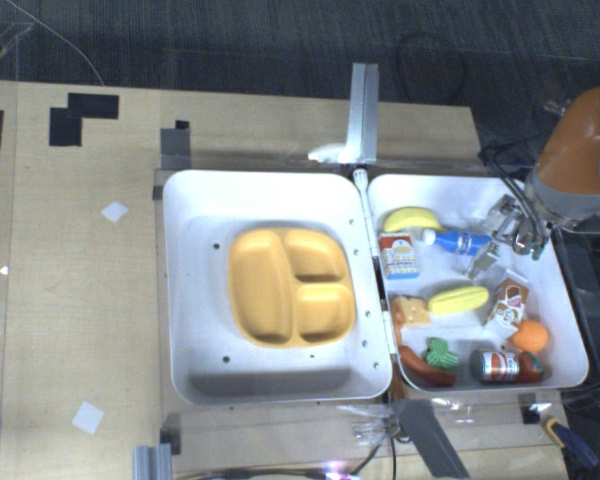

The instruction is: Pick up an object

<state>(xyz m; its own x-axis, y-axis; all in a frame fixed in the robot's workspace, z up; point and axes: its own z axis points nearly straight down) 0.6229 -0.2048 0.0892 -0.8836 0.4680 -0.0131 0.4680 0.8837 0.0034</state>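
Robotics lab, test cell. Plywood bench (70, 298) with black tape markers (80, 116), two white bins (190, 298) butted together on aluminium extrusion framing (364, 108). Dark carpet beyond the bench, loose cables on it. Grey-and-orange industrial arm (578, 158) at the right bin. Contents are plastic toy food (458, 300), a yellow divided tray (288, 285).

A blue bottle (462, 241) with a white cap lies on its side just left of the gripper (500, 240), its blue end touching or nearly touching it, with a yellow banana (411, 218) further left. Below the gripper a second yellow banana (458, 300) lies crosswise, and a small red-and-white carton (507, 303) stands tilted beside it above an orange (529, 338). Further below lies a red can (500, 367) on its side; left of the gripper stands a red-and-white box (400, 257).
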